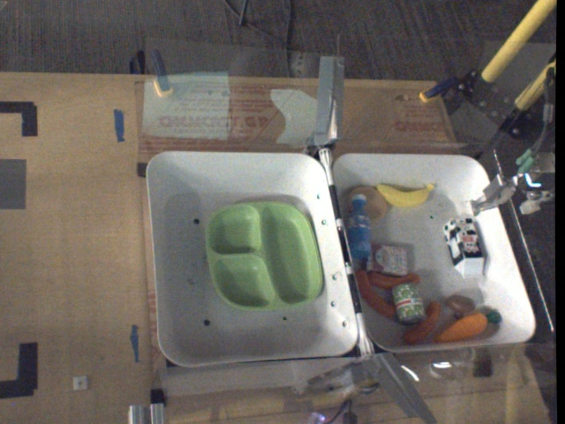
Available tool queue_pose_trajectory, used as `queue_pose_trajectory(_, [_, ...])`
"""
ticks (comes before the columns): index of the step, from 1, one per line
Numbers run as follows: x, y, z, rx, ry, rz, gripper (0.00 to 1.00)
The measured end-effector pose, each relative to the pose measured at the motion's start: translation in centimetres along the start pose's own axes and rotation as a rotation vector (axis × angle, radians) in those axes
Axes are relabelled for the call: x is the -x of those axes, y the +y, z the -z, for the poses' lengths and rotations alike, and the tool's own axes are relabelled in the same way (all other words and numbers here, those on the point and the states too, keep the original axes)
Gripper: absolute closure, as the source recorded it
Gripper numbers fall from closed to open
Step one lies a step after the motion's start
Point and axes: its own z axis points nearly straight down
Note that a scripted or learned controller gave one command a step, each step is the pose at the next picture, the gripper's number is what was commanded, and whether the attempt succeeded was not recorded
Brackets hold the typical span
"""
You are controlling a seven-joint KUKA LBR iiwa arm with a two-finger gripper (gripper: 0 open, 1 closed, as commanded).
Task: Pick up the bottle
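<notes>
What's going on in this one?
A bench holds two white bins. The left bin has a green divided plate. The right bin holds the bottle, lying along its left wall, plus a banana, a can, a carrot, sausages and a small carton. The gripper sits over the right bin's upper right edge, well away from the bottle, which lies untouched.

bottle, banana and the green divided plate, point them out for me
bottle [358,230]: camera view, on the blue body below the cap.
banana [404,194]: camera view, on the middle of the yellow curve.
green divided plate [264,254]: camera view, on the ridge between its compartments.
</notes>
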Motion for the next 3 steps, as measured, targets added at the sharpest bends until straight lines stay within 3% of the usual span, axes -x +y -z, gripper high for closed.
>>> queue_pose_trajectory(1, [0.0, 0.0, 0.0, 0.000, 0.000, 0.000, 0.00])
queue_pose_trajectory(2, [0.1, 0.1, 1.1, 0.003, -0.001, 0.000, 1.00])
queue_pose_trajectory(3, [-4.1, 3.3, 10.2, 0.002, -0.002, -0.163, 1.00])
